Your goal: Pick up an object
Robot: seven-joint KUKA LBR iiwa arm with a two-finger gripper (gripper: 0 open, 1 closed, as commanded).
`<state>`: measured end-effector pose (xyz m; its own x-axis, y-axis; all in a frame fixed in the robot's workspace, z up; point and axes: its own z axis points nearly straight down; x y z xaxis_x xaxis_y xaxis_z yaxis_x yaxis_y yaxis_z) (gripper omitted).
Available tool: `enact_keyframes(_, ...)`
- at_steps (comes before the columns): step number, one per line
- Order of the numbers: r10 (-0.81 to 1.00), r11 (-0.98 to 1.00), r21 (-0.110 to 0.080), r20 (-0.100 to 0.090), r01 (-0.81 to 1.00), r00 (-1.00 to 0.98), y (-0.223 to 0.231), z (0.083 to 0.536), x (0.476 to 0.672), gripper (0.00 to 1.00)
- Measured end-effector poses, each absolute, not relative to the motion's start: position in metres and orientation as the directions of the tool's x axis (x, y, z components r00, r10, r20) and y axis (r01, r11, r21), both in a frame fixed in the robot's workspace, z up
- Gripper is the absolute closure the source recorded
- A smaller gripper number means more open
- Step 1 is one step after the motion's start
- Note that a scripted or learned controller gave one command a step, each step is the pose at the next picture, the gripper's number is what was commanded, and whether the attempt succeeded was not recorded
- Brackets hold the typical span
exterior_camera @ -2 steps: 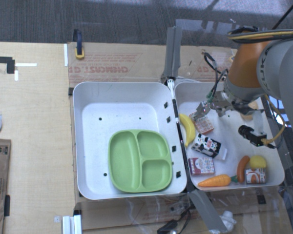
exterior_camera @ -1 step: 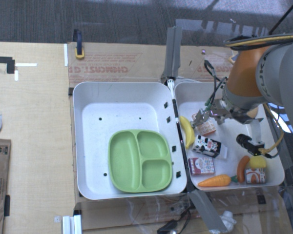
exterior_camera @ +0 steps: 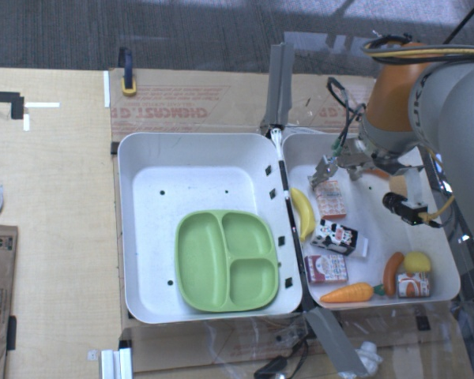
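Carrot (exterior_camera: 347, 293): lies at right bin's (exterior_camera: 450, 287) near edge, likely loose pickings.
Gripper (exterior_camera: 329, 170): hangs above pink packet (exterior_camera: 330, 198), probably targeting it.
Fingers: state cannot tell.

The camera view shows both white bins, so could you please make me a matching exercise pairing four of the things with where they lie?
Things:
1. green plastic divided plate
2. yellow banana
3. orange carrot
4. two-finger gripper

Places:
A. along the right bin's left wall
B. above the far part of the right bin
C. in the left bin
D. by the right bin's near wall

Pairs: 1-C, 2-A, 3-D, 4-B
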<state>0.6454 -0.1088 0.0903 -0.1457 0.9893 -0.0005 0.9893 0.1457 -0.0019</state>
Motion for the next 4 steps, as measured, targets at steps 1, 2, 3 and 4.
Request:
enact_keyframes(1,0.989,0.148,-0.003,-0.001,0.989,-0.148,-0.109,0.098,0.646,1.00)
enact_keyframes(2,0.989,0.148,-0.003,-0.001,0.989,-0.148,-0.109,0.098,0.646,0.00)
enact_keyframes(3,0.967,0.253,-0.003,0.001,0.967,-0.253,-0.113,0.090,0.605,0.00)
enact_keyframes(4,0.968,0.250,-0.004,0.001,0.968,-0.250,-0.114,0.097,0.605,1.00)
